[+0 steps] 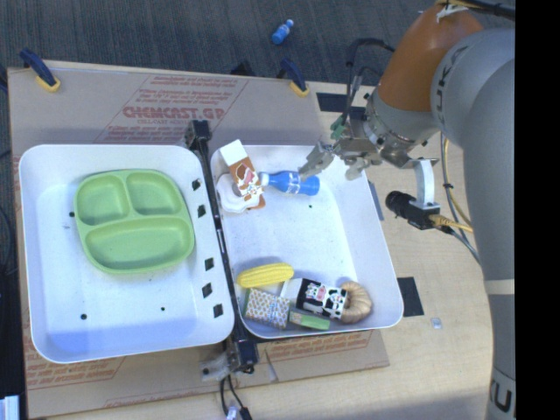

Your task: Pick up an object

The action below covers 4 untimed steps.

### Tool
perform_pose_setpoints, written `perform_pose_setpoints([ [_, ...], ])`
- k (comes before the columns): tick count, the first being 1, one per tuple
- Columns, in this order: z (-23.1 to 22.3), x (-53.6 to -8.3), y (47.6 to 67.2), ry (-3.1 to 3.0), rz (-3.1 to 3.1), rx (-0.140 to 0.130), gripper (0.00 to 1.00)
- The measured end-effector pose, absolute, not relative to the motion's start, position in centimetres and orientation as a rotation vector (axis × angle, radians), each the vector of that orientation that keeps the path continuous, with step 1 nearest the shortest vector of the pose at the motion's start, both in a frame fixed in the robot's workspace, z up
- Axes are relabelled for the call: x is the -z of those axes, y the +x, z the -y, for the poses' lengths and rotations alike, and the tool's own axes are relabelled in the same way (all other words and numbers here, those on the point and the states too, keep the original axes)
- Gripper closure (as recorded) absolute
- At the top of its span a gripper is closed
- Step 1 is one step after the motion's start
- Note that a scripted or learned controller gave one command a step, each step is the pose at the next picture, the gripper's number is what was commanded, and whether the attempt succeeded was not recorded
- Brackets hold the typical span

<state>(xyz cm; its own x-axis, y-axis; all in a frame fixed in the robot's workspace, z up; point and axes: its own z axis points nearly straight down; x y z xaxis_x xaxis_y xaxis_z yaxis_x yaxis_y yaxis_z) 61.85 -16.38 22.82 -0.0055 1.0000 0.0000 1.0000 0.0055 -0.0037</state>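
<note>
Dark carpeted floor (pixel 157 16) is showing beyond the cardboard-covered counter (pixel 175 103), a small blue object (pixel 281 31) lying on it.

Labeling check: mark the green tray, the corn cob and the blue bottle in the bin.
green tray (pixel 133 245), camera view, floor of its big compartment
corn cob (pixel 264 276), camera view, middle of the cob
blue bottle (pixel 294 183), camera view, its body

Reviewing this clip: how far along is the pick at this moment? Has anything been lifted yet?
Done: the arm has reached into the right bin, with the gripper at its far end, right above the blue bottle. In hand: nothing visibly; the bottle lies on the bin floor, and whether the jaws have closed on it cannot be told. Left: grasp and lift. The corn and the green plate lie untouched.
</note>
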Motion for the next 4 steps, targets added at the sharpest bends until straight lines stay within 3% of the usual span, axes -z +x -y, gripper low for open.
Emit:
perform_pose_setpoints([
  [1,15.0,-11.9,65.7,-2.213,2.228,-0.004,0.00],
  [2,15.0,-13.0,65.7,-2.208,2.232,-0.004,1.00],
  [3,11.8,-16.2,51.5,-2.213,2.226,-0.005,1.00],
  [4,11.7,-16.2,51.5,-2.213,2.226,-0.004,0.00],
])
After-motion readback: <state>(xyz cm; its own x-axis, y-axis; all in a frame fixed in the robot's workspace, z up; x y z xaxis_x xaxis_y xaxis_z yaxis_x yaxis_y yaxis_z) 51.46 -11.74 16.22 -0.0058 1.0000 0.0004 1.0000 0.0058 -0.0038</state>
